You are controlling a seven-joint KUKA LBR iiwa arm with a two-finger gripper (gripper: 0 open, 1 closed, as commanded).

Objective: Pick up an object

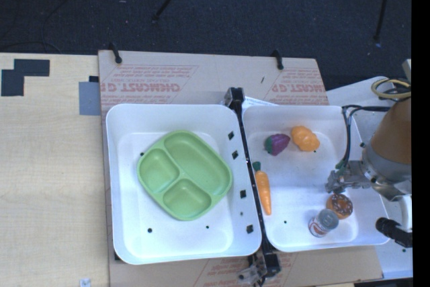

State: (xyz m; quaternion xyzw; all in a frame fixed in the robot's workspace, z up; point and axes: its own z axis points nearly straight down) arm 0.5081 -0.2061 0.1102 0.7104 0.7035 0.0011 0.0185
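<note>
Writing: cardboard [201, 80] under the bins carries mirrored red print, roughly "OHMCRAFT CO" in 2 spots; smaller lines too small to read. The can [323, 222] has a red-and-white label, text unreadable.

2 white bins side by side, black clips along the shared edge. Left bin [127, 225] holds a green 3-compartment plate [185, 173], tilted, open floor all round it. Right bin [295, 242]: purple veg [276, 143] just beside orange fruit [306, 138] near the far wall; carrot [263, 191] along the left wall; can on its side near the front-right, touching a round brown item [340, 206]. Centre floor is open.

Gripper [344, 179] sits at the right wall, just above the brown item; jaw state can't be told, nothing seen between them.

Bench is light wood; floor behind is dark carpet with cables.
</note>
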